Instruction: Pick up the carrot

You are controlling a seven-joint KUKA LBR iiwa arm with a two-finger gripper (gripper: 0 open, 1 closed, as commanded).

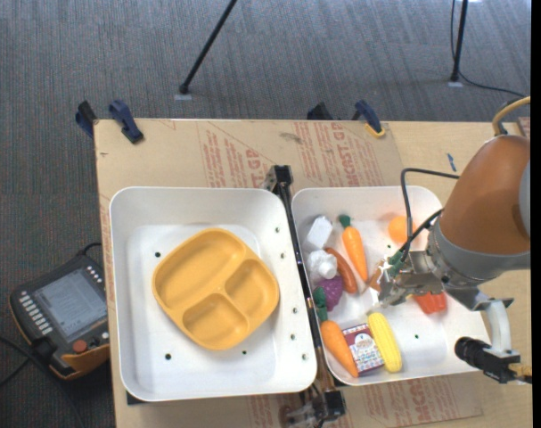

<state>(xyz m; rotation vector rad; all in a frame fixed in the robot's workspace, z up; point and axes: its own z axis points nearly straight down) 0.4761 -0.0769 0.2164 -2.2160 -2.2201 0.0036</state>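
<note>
Carrot: an orange carrot with a green top lay in the right bin, tip toward the near side, in the upper middle of the pile.
Second carrot: another one lay lower down by the bin's left wall, beside a small red box.
Neighbours: a white bottle-like piece sat just left of the upper carrot; a purple toy sat below that; a yellow corn cob lay right of the red box.
Other pieces: an orange round thing near the far wall, and a red-orange piece under the arm.
Pincer: the pincer hung low over the right bin, just right of the upper carrot; from where I stood I could not tell how it was set, nor whether anything was in it.
Arm: the grey arm with its orange band came in from the right.
Left bin: the left bin held a yellow divided plate.
Counter: both bins sat on the counter, with blue clamps at its far edge.
</note>
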